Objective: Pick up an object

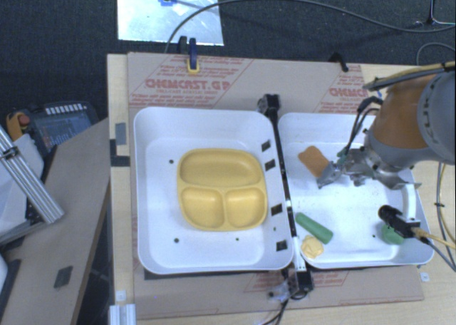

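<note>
Even, bright overhead lighting. White bins [214,120] nearly overexposed, surface detail washed out. Strong glare seen on metal sheet [168,3] far beyond fingers. Soft short shadows cast under gripper [335,172] and beside green object [314,227] below fingers. Slight softness throughout; arm [410,120] mildly blurred. Dark floor underexposed at upper edges.
</note>
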Controlling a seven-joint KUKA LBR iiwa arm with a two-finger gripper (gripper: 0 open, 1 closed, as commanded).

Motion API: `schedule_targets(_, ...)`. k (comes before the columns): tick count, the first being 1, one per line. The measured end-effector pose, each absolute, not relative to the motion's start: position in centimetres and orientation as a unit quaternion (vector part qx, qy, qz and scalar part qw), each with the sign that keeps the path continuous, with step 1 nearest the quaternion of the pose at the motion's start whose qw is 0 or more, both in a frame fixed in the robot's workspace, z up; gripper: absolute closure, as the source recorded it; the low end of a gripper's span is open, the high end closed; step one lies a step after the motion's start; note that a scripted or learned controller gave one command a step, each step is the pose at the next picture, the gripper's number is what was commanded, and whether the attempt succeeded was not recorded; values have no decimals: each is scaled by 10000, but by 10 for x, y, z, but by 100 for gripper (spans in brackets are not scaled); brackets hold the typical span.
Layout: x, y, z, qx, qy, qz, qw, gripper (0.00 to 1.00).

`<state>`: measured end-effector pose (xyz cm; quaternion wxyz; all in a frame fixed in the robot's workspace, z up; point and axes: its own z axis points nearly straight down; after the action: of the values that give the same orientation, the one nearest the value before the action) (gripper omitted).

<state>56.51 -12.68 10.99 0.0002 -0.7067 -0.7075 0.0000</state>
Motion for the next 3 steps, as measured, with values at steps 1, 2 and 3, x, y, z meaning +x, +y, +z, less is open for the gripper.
schedule_targets(1, 566, -126, 83, -7068, -7074, 2, 5, 0)
schedule_targets(2, 567, -127, 96, -7069, -7073, -8, -12, 100)
schedule_targets(3, 572, -127, 158, -7058, -7084, -13, -22, 100)
